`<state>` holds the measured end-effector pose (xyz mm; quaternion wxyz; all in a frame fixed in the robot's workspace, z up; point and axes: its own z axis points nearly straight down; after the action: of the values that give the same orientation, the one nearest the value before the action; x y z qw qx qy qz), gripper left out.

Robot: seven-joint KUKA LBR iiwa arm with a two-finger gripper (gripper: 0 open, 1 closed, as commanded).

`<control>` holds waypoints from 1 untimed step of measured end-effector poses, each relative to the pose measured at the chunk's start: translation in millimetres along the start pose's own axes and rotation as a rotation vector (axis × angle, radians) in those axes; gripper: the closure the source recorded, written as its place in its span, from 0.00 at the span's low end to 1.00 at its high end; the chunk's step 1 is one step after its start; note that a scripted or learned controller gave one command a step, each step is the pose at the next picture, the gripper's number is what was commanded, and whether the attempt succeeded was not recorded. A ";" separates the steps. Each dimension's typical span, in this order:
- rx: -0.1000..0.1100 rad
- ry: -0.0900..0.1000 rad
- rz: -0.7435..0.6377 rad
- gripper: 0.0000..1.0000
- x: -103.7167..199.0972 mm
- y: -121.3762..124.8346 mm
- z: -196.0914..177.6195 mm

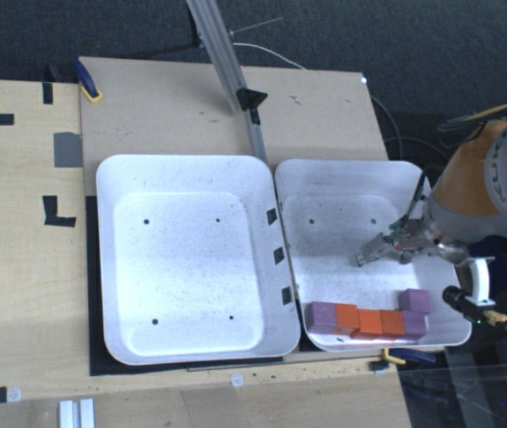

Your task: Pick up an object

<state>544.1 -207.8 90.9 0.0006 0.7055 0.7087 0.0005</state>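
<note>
A row of blocks lies along the near wall of the right bin: a purple block, two orange blocks, and a purple block at the right end, partly stacked. My gripper hangs over the bin's middle floor, above and apart from the blocks, pointing left. It is open and holds nothing. The arm, with its orange band, comes in over the bin's right rim.
The left bin stands beside the right one, with small black clips along their shared wall. A metal pole slants across the bench behind the bins. A yellow and blue tool lies in front of the right bin.
</note>
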 end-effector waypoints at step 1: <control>-0.003 -0.001 -0.001 0.00 7.0 100.5 -1.4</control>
<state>644.6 -200.4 92.5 0.0020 0.7051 0.7091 0.0014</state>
